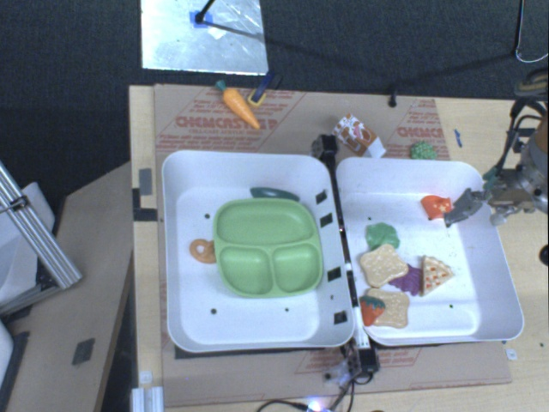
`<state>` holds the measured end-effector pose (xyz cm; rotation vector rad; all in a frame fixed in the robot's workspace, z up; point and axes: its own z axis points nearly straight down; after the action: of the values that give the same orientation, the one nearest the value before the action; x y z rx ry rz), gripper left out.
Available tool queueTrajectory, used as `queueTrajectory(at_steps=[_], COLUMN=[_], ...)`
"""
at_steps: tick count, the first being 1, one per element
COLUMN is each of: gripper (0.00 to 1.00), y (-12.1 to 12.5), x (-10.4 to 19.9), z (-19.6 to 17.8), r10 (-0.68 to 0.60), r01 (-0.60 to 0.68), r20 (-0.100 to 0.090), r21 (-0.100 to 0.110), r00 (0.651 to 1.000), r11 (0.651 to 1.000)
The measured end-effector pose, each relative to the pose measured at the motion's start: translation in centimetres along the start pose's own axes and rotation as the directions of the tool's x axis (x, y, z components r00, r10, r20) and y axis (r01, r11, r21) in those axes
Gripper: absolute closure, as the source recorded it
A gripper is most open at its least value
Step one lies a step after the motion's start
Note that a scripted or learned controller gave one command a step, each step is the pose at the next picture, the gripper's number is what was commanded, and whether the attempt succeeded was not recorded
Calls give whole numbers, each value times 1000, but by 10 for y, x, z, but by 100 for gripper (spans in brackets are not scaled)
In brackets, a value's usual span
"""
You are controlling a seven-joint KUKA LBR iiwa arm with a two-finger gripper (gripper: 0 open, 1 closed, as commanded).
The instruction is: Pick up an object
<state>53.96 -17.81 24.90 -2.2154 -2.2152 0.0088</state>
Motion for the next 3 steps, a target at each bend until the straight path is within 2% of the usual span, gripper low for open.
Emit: queueTrajectory(at_steps=[1,3], gripper=[0,0], y=[2,7], x=[0,1], z=[-7,79], r10=[-3,-1], r01=[3,1], r20=[3,2], r21=[-12,-9], r00=[1000,1000], r11=[1000,1000])
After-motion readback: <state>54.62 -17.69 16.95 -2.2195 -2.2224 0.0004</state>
